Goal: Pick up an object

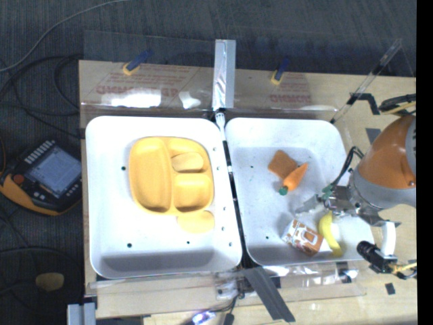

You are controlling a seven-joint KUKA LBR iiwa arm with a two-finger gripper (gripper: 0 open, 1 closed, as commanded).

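Note:
The right bin (pixel 270 131) holds an orange block (pixel 279 161), a small carrot (pixel 295 177) with a green tip, a crumpled orange-and-white packet (pixel 302 237) and a yellow banana (pixel 330 235). My gripper (pixel 323 202) reaches in over the bin's right wall and hangs low, just above the top end of the banana and up-right of the packet. The grey wrist with its orange band (pixel 391 161) covers the bin's right rim.
The left bin (pixel 108 249) holds a yellow divided tray (pixel 157 178) with a tan bread-like piece (pixel 189 162) in it, and a pale yellow disc (pixel 197 220) below it. A raised divider (pixel 231 188) separates the bins. A pendant (pixel 44 175) lies on the floor at left.

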